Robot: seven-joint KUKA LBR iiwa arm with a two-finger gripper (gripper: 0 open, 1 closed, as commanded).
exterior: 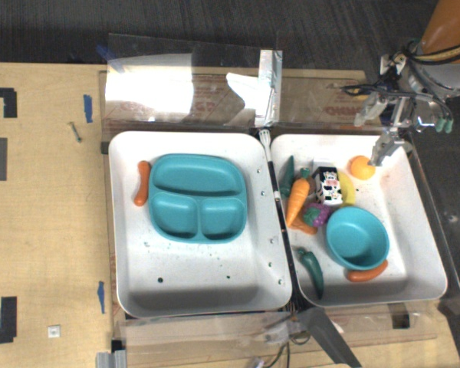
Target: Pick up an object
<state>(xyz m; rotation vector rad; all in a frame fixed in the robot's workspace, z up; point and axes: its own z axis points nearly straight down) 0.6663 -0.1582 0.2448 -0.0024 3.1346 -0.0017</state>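
Note:
My gripper [380, 155] hangs over the far right corner of the right bin [423, 228], just right of a small orange ball [359, 167]; nothing shows held in it. Along the bin's left side lie a carrot [297, 198], a black-and-white toy cow [329, 185], a yellow piece [348, 191] and a purple piece [316, 216]. A teal bowl [356, 238] stands near the front, with an orange sausage [366, 273] at its front edge. A green pepper [310, 267] lies at the front left.
The left bin [130, 267] holds a teal divided plate [198, 198] and an orange sausage [142, 182] at its left. A clear plastic sheet [192, 90] stands behind the bins. The right bin's front right corner is bare.

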